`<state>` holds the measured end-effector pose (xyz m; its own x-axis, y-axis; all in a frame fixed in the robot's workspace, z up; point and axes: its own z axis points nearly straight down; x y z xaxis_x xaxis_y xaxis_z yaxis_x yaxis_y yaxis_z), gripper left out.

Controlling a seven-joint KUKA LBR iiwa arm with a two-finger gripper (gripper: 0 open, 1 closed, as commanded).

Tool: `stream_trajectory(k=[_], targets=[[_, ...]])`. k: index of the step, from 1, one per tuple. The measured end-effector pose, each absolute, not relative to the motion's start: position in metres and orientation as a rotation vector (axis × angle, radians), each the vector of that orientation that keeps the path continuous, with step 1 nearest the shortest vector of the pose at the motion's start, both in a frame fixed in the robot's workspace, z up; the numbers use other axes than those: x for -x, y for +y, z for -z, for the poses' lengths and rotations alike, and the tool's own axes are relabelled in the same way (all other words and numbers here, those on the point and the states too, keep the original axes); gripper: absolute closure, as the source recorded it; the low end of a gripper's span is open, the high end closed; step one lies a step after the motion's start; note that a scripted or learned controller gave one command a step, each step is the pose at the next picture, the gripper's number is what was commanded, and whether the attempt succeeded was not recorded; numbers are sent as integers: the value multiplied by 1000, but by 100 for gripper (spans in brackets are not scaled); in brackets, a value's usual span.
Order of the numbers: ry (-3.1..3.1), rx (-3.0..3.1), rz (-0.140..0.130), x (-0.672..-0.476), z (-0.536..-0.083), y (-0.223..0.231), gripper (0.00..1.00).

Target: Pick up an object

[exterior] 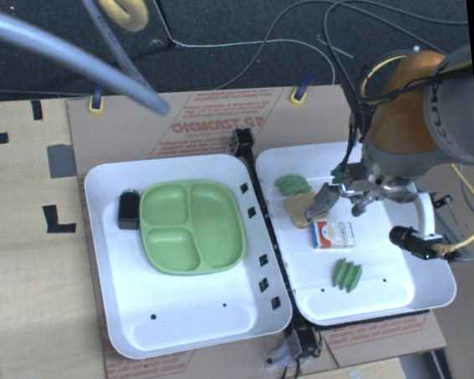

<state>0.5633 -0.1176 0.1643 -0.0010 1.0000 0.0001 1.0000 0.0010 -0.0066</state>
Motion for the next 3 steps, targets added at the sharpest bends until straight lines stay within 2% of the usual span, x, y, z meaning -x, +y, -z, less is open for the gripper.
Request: stream_trajectory(k=[1,2,3], targets=[[-2219,2216,-7,-555,-115,-111,0],[-2229,2230,-1,-557,-88,-114,0],[-2234,2231,9,-560,-101,-113,100]])
